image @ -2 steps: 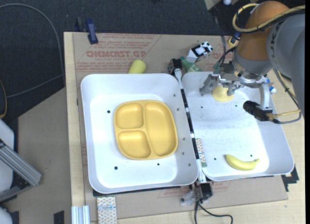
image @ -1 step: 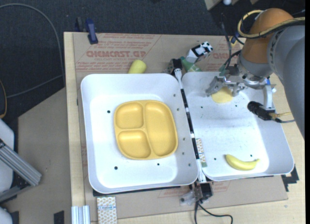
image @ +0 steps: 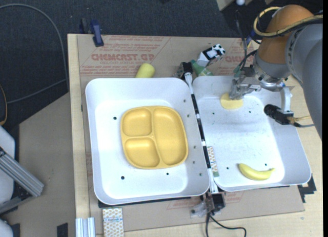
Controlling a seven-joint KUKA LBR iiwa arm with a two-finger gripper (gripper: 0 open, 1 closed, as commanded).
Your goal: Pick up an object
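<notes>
Hovering over the yellow disc, far side of the right bin

From my feed the banana (image: 255, 171) lies near, long axis three-to-nine; farther off, my gripper (image: 240, 90) is on the yellow disc (image: 230, 102), which peeks out at seven o'clock; finger state I cannot tell.

from my screen the arm (image: 307, 51) is a thick, smooth grey casing with a rounded orange band (image: 287, 25) above the wrist. a yellow cable (image: 264, 18) loops beside the orange part, with thin dark wires trailing down toward the metallic silver gripper (image: 240, 90). a small black fitting (image: 277, 113) juts out below the wrist.
</notes>
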